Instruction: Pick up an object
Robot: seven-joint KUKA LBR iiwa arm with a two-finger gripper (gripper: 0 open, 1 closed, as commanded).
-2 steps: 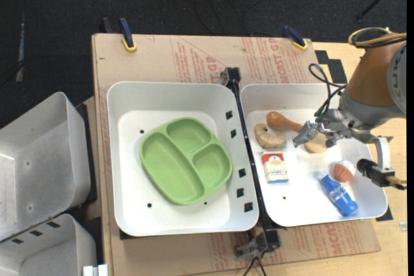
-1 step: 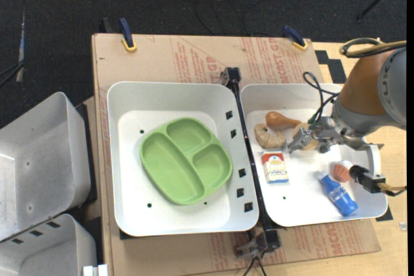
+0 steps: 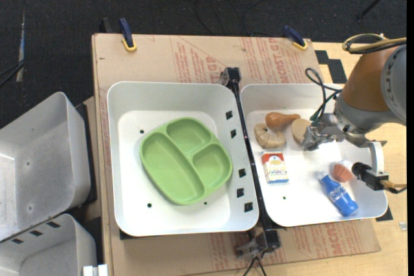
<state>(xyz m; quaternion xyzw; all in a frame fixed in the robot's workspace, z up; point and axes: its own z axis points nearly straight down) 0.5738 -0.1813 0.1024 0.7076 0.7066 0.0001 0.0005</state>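
Objects in the right bin, arm reaching in from the frame's right.
Right bin [image 3: 304, 220] holds five things: a tan pear-shaped piece [image 3: 282, 119], a beige ring-shaped piece [image 3: 268, 136], a round tan piece [image 3: 299, 130], one small white carton [image 3: 275, 167] with red and blue print, and one blue bottle [image 3: 339, 194]. Left bin [image 3: 123, 139] holds one green divided plate [image 3: 185, 160]. The end effector [image 3: 313, 138] sits low beside the round tan piece; whether it is open or closed cannot be told.

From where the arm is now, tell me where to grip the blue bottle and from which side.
Grip the blue bottle across its narrow width at mid-body, coming straight down from above. It lies flat in the right bin, long axis running diagonally toward the near right corner, so fingers should close across that axis. The orange-pink object sits close to its upper end, so stay toward the middle.
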